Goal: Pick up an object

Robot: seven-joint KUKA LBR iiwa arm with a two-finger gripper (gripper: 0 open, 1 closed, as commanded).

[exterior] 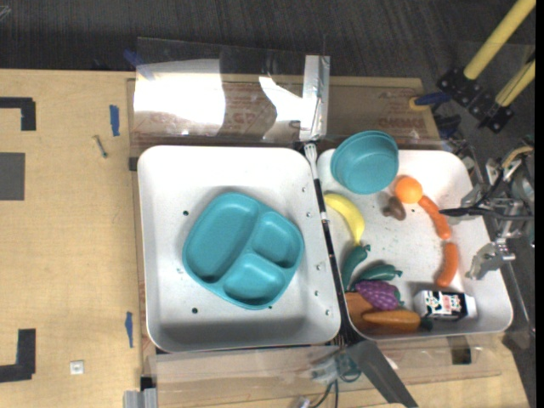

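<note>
Gripper (497, 228) sits at the right bin's (476, 323) right wall, partly cut off by the frame's right edge; thin metal parts blur together, can't tell the finger state. Arm itself is out past that edge. Small brown item (395, 210) touching the orange ball (409, 189): too small to identify. Black-and-white carton (444, 304) near the bin's front right corner: print unreadable. Purple grapes (379, 294) overlap the green leafy piece (371, 269), hiding its lower end. Yellow poles (503, 31) top right run out of frame. Bench front edge is cropped at the bottom.
</note>
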